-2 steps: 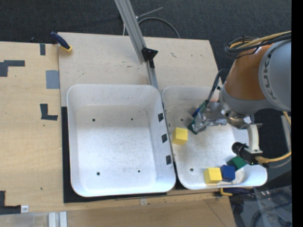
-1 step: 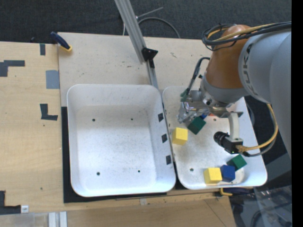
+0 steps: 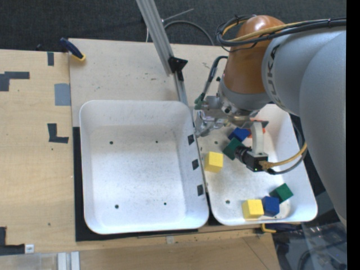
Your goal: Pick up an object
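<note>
The right bin [image 3: 298, 204] holds several small blocks. A yellow cube [image 3: 214, 161] lies near its left wall, with a blue block [image 3: 240, 134] and a dark green block [image 3: 232, 148] just to its right. At the front sit another yellow cube [image 3: 253, 208], a blue cube [image 3: 271, 205] and a green cube [image 3: 284, 192]. My gripper [image 3: 203, 124] hangs low over the back left corner of the right bin, close to the wall between the bins, above and slightly left of the first yellow cube. Nothing shows in its grasp.
The left bin [image 3: 93, 151] stands beside the right one. A slanted metal bar [image 3: 160, 35] runs down to the bins' shared wall. A black camera unit with cable [image 3: 254, 161] hangs off the wrist over the blocks. A blue-and-yellow clamp [image 3: 73, 49] lies on the bench at the back left.
</note>
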